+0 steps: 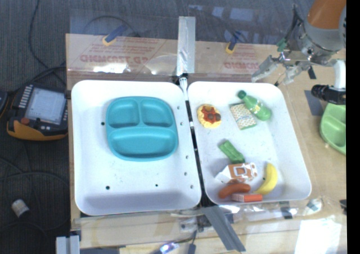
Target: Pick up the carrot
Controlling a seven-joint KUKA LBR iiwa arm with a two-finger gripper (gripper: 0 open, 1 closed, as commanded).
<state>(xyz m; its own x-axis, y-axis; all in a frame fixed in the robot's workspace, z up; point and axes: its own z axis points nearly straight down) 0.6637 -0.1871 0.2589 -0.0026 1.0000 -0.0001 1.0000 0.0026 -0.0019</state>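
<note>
The carrot (pixel 248 197) is a small orange stick lying flat at the front edge of the right bin (pixel 292 134), just in front of a brown sausage (pixel 229 190). My gripper (pixel 273 76) hangs above the bin's far right corner, well away from the carrot. Its fingers (pixel 262 72) are spread open and nothing is between them. The grey arm with its orange band rises out of the top right of the view.
In the right bin are also a banana (pixel 270 178), a white and orange carton (pixel 243 172), a green piece (pixel 230 150), a pizza slice (pixel 209 115), a cracker (pixel 242 116) and a green bottle (pixel 255 106). The left bin (pixel 90 179) holds a blue divided plate (pixel 140 128).
</note>
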